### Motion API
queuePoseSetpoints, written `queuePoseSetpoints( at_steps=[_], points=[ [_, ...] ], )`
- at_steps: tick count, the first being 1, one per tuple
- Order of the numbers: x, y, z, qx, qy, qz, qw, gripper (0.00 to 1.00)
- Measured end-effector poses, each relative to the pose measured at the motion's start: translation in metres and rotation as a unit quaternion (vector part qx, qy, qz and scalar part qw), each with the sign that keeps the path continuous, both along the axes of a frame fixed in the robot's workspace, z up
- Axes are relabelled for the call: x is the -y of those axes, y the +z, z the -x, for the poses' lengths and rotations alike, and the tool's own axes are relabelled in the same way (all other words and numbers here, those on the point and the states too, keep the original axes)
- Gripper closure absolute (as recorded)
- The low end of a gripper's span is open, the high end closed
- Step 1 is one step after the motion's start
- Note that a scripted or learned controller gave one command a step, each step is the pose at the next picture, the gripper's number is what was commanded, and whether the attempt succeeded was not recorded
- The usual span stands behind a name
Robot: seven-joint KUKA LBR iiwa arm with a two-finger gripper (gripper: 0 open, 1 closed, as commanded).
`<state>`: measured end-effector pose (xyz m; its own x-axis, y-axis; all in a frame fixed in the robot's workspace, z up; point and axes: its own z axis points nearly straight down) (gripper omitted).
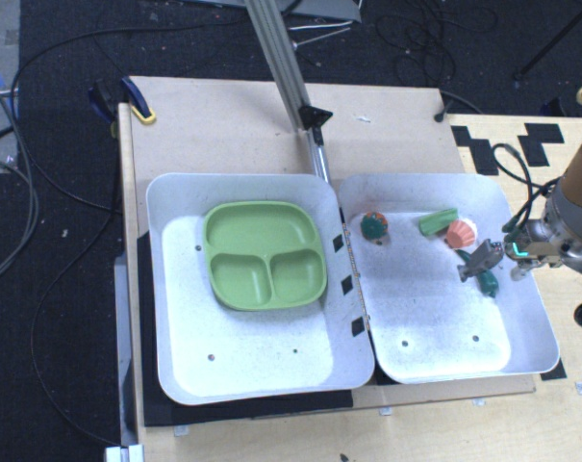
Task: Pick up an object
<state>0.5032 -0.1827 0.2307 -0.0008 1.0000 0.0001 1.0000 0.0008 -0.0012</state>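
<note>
Even, soft overhead light.
You get mild glare off the white bins [271, 373], faint shadows, slightly soft focus throughout.

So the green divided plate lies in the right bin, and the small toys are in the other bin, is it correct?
Not quite. The camera view shows the green divided plate in the left bin; the small toys are in the right bin, near the hand.

The wooden bench [233, 128] is carrying two white bins side by side — the left bin [180, 354] and the right bin [435, 349], their edges touching.
</note>
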Motion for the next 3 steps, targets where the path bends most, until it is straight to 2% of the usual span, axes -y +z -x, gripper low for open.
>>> queuePoseSetpoints(
  at_steps=[1,2,3],
  points=[
    [0.0,0.0,0.0,0.0,0.0,0.0001,1.0,0.0],
    [-0.002,-0.044,-0.005,-0.001,0.0,-0.0002,1.0,0.0],
    [-0.002,-0.108,-0.001,-0.002,-0.001,-0.0009,1.0,0.0]
  ],
)
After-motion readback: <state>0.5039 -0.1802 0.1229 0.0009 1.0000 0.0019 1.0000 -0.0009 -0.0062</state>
